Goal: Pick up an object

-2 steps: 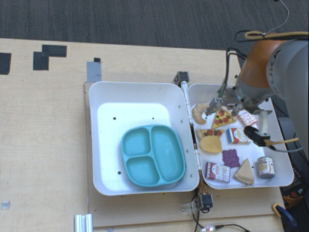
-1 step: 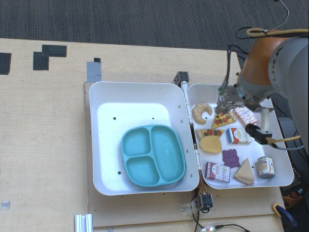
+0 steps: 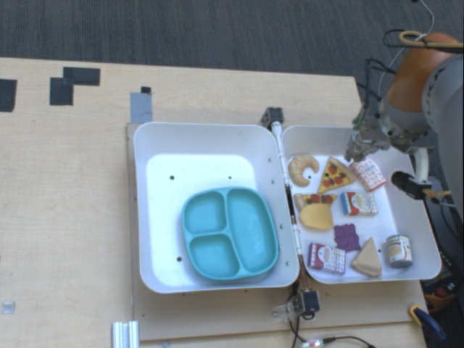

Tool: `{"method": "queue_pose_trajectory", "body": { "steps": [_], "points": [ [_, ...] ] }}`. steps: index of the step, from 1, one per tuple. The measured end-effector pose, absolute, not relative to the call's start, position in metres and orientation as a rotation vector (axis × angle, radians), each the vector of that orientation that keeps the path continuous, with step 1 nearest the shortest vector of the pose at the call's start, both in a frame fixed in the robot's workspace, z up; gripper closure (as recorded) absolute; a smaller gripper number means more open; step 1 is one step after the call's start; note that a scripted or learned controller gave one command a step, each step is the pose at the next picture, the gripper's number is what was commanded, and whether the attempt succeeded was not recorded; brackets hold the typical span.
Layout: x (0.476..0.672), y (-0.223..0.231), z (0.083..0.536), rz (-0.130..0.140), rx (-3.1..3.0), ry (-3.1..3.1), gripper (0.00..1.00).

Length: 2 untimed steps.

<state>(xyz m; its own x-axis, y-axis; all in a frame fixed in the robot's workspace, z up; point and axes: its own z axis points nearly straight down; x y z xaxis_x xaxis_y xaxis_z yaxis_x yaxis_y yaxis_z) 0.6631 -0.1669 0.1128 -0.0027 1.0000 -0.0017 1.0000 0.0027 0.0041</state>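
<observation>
Nearest to us, along the lower rim of the right bin (image 3: 433, 267), sit a red snack packet (image 3: 327, 257), a tan wedge (image 3: 367, 258) and a small tin can (image 3: 398, 251), all lying flat and apart from one another. Above them we see a purple piece (image 3: 346, 235), a yellow rounded piece (image 3: 317, 217), a white and red carton (image 3: 359, 204), a pizza slice (image 3: 335, 175) and a croissant (image 3: 304, 167) near the bin's top left corner. These look scattered loose, so we judge any one of them could serve as the object to pick.

We find the gripper (image 3: 359, 149) at the upper edge of the right bin, hanging from the arm (image 3: 420, 85) that reaches in from the right. It hovers just above a pink patterned packet (image 3: 368, 173) and just beside the pizza slice, which suggests to us that one of these two is the target. We cannot tell whether it is spread or closed, and we see nothing held in it.

The left bin (image 3: 152, 194) holds a teal divided plate (image 3: 230, 233), well apart from the action. Crowding is the main hindrance as we judge it: the pizza slice and pink patterned packet lie close together, and the bin's back wall stands near the gripper, leaving little room to descend cleanly.
</observation>
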Motion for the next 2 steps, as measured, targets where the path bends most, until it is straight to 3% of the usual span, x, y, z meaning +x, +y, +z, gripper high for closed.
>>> {"method": "queue_pose_trajectory", "body": {
  "steps": [1,2],
  "points": [
    [0.663,-0.166,0.113,0.004,2.214,2.224,0.0],
    [0.587,-0.096,0.086,0.006,2.214,2.225,0.0]
  ]
}}
